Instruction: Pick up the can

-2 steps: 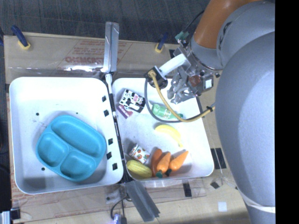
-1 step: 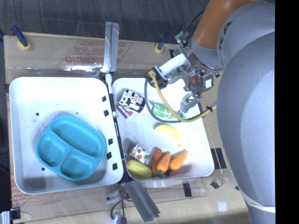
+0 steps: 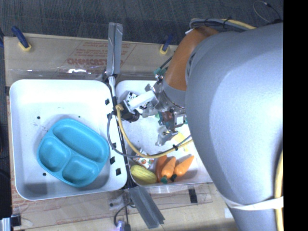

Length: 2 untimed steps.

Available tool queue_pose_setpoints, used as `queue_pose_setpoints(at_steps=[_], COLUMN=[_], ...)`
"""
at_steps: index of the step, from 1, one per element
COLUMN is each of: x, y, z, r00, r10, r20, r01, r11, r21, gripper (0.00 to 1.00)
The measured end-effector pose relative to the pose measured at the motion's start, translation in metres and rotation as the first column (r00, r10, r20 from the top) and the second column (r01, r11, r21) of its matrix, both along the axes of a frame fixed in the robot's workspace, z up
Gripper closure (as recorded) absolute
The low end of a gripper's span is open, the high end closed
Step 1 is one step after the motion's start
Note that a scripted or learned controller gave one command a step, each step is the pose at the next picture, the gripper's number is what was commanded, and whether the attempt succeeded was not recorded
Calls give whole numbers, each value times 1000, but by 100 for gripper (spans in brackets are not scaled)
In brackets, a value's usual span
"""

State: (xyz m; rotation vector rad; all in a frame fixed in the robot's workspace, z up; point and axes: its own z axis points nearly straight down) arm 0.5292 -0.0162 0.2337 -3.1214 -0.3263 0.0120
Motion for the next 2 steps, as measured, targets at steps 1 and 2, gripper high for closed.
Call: queue_pose_setpoints(at_steps=[1, 2], x=[-34, 59], y=[37, 39], z=[-44, -43], r00=[1000, 999], r10=[-1, 37], r20=[0, 5], r01=[1, -37], r11=[1000, 999], r21=[-1, -2], gripper=[0, 0])
